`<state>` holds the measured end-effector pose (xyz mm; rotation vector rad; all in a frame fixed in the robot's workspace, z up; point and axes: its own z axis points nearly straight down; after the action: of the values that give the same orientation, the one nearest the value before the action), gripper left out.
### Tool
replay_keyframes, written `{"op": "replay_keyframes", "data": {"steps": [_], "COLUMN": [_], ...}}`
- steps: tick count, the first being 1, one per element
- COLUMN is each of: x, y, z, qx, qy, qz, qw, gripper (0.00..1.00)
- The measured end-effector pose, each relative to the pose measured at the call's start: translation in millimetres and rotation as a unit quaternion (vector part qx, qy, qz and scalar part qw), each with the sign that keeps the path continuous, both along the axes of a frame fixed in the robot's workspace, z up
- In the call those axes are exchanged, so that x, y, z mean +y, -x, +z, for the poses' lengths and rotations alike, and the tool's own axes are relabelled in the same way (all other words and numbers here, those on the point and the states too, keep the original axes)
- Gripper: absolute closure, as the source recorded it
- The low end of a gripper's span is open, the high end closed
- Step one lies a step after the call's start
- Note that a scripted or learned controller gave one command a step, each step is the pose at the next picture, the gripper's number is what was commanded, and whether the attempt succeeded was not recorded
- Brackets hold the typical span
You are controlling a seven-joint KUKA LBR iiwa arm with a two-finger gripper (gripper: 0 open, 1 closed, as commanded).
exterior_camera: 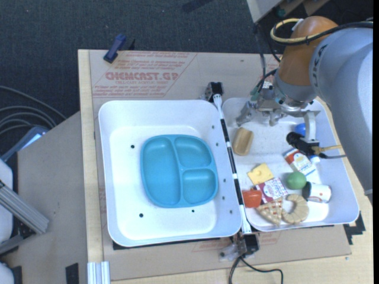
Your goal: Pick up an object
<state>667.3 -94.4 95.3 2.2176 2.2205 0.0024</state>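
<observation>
White plastic bins sit side by side on the bench; the left bin [118,218] holds a blue three-compartment plate [177,170], its long axis running near-left to far-right. Nearest in the right bin [346,215] lie a tan pretzel-shaped toy [287,210], a red block [251,198], a green ball [296,180] and a yellow cheese wedge [260,174]. Farther back, a tan bread-like cylinder [242,141] rests against the dividing wall, long axis pointing away from the viewer. Beyond it the gripper [266,112] hovers at the far end; whether it is spread or closed cannot be told.
</observation>
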Motion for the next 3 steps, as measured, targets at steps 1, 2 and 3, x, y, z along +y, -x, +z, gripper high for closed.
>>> {"op": "replay_keyframes", "data": {"steps": [1, 2, 3], "x": [2.0, 2.0, 0.4], "y": [1.1, 1.0, 0.9], "z": [-10.6, -10.4, -10.3], "qx": [0.003, 0.003, 0.002], "qy": [-0.0008, -0.0007, -0.0005], "qz": [-0.001, -0.001, -0.001], "qw": [1.0000, 1.0000, 1.0000], "gripper": [0.00, 0.00, 0.00]}}
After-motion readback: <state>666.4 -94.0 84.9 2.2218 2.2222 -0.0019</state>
